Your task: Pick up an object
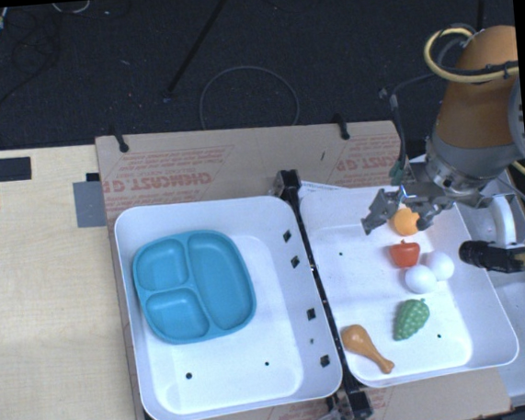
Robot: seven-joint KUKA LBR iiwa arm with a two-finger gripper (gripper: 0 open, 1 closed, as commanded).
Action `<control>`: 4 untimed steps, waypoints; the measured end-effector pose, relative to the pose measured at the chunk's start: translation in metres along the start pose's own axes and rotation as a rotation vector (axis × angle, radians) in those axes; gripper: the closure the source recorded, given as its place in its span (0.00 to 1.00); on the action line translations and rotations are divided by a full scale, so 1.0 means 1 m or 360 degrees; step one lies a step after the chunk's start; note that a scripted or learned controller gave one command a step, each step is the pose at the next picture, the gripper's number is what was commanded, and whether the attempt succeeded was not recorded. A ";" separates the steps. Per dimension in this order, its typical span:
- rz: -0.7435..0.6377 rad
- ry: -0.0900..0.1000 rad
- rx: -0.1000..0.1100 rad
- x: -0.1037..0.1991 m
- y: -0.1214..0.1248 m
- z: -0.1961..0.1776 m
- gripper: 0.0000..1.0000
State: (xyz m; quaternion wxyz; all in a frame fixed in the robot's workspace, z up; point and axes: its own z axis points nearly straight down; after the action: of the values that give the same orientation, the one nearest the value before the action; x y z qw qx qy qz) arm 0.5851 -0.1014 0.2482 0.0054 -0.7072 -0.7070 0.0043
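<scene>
Red print runs across the brown cardboard sheet (240, 165) under the two bins. Along its far edge, behind the left bin (153, 224), one line stands upside down and mirrored from this view; it looks like "CHEMCAST GP", though the letters are too blurred to be sure. More of the same red print shows behind the right bin (483, 340) and on the near edge of the sheet below both bins, but there it is too small and cut off to read.
</scene>
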 end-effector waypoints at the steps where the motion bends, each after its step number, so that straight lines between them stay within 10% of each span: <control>1: -0.0002 -0.0003 -0.0020 0.000 0.002 -0.007 0.00; 4: 0.0002 0.0000 -0.0012 0.003 0.004 0.156 0.00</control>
State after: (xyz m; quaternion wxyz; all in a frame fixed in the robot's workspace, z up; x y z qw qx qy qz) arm 0.5869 -0.0983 0.0926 0.0027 -0.7076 -0.7066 0.0016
